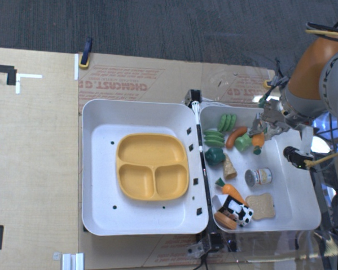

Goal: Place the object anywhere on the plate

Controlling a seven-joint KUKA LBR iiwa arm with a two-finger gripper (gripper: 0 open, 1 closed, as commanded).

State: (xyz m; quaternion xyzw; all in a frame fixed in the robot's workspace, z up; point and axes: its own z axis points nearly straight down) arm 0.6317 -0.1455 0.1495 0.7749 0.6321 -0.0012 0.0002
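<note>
Tool (259,131) hung over the far end of the right bin (293,192), low above a carrot (235,137) and a green toy (243,143), and I could not tell how it stood or whether it pinched anything. I saw the yellow plate (152,166) bare in the middle of the left bin (99,173), well apart from the toys. Near the right bin's front edge lay a bread slice (261,206), a tin can (258,177) and another carrot (232,192).
</note>
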